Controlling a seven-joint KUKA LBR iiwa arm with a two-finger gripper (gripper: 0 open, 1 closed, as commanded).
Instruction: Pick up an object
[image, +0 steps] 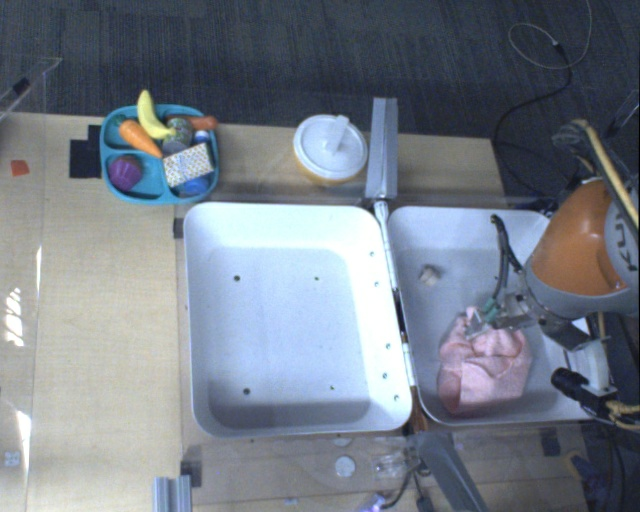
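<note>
camera view | pink cloth (485, 365) touching claw (497, 315) | claw grip: cannot tell

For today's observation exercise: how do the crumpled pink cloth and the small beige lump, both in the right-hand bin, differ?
The crumpled pink cloth is far larger than the small beige lump. The cloth is pink and folded; the lump is beige and compact. The cloth lies at the near end under the arm's pincer; the lump sits apart, farther back. Both rest on the floor of the right-hand white bin.
</note>
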